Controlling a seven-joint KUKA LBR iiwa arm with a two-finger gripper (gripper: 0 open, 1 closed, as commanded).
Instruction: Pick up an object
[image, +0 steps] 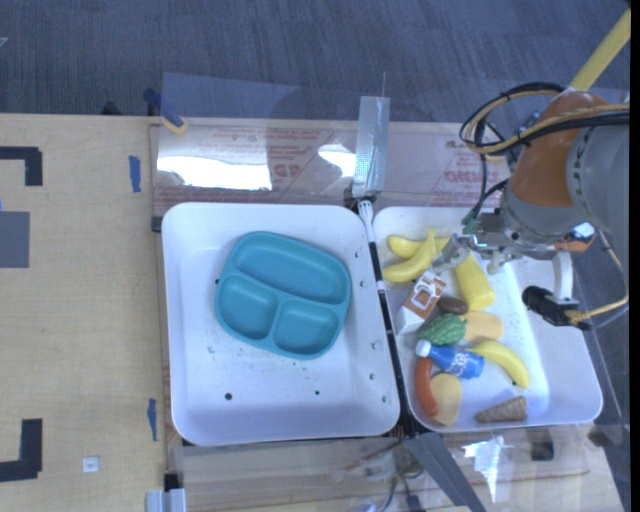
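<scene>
**Operator:** State the position of the jaws (478, 243) and what they hold.

**Technician:** They hang over the right bin (570, 385), at about the 12 o'clock edge of the pile of toy food. The wrist hides the fingertips — I cannot tell how far apart they stand, and nothing is visibly between them. Treat the grasp as not yet made.

**Operator:** Which object is the best candidate?

**Technician:** The yellow corn cob (474, 283), just below the jaws at their 6 o'clock. It lies nearly upright in the frame, and its right flank faces bare bin floor. The banana bunch (412, 256) at 9 o'clock is also near, but its curved fingers offer a poorer seat.

**Operator:** Procedure for a sound grasp?

**Technician:** Align the closing line across the cob's short axis, centre over its middle, descend straight. Its left side touches the orange-and-white box (427, 296) and the brown piece (452, 304) — a finger landing there is likely to push the neighbours rather than enclose the cob.

**Operator:** Other hazards?

**Technician:** The lower pile is crowded: green vegetable (443, 328), blue bottle (455, 360), single banana (505, 362), all touching or overlapping. Avoid it. The left bin (190, 330) carries only the blue divided plate (283, 293); it is no part of this step.
</scene>
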